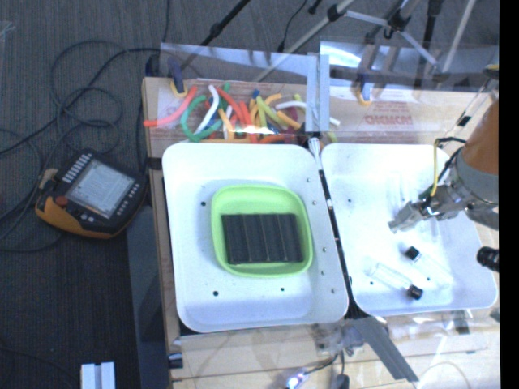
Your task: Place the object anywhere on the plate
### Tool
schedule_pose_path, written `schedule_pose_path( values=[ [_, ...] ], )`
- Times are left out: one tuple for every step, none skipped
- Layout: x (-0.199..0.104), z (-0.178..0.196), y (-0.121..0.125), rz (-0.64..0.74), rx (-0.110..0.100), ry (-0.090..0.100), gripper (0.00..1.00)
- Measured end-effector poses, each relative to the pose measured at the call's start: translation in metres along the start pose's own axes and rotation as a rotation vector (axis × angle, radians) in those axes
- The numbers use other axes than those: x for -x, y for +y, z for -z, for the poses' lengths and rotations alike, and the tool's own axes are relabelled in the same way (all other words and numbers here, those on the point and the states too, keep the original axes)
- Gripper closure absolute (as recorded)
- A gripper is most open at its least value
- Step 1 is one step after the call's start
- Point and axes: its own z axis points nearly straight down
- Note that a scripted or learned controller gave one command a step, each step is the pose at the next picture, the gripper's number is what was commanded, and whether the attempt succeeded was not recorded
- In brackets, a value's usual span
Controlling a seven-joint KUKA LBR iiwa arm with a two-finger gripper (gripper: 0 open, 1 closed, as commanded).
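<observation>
The bench (pixel 243 96) carries two bins. My arm (pixel 486 156) reaches from frame right; my gripper (pixel 403 220), aperture indeterminate, hovers over the right bin (pixel 365 168).

Plate (pixel 261 209) in left bin (pixel 185 241)

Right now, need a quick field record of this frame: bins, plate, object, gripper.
left bin: holds green plate with a dark ribbed slab lying on it
right bin: holds a clear tube with black cap near the front edge, and a small black piece beside it
gripper: over the right bin, above the tube; finger state unclear
plate status: tube not on it
behind bins: coloured cables
</observation>
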Motion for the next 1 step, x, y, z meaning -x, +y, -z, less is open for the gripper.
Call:
schedule_pose_path(
  values=[
    [-0.0616, -0.0682, -0.0257, 0.081, -0.002, 0.004, 1.0]
  ],
)
